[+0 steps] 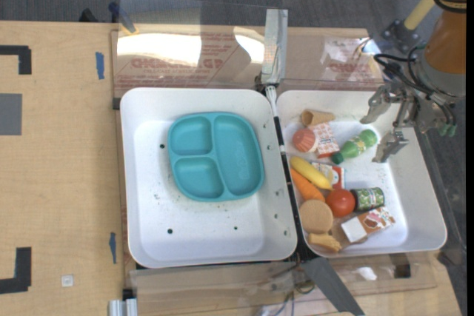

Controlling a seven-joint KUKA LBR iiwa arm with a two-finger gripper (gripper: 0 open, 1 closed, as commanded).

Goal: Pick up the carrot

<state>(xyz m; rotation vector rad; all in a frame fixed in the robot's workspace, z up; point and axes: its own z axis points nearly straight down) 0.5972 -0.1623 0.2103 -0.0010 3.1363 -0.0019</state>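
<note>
Gripper (386, 131) — fingers spread, gripping nothing — hangs above the right bin (422, 192); carrot (306, 185) lies well apart, lower-left of it.

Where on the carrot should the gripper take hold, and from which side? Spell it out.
Grip the carrot across its thick middle, coming straight down from above. It lies flat and slanted near the right bin's left wall, with the banana against its upper side and the tomato and round cookie close below. So the fingers likely fit best crosswise, one on each long side. The gripper hangs open.
</note>
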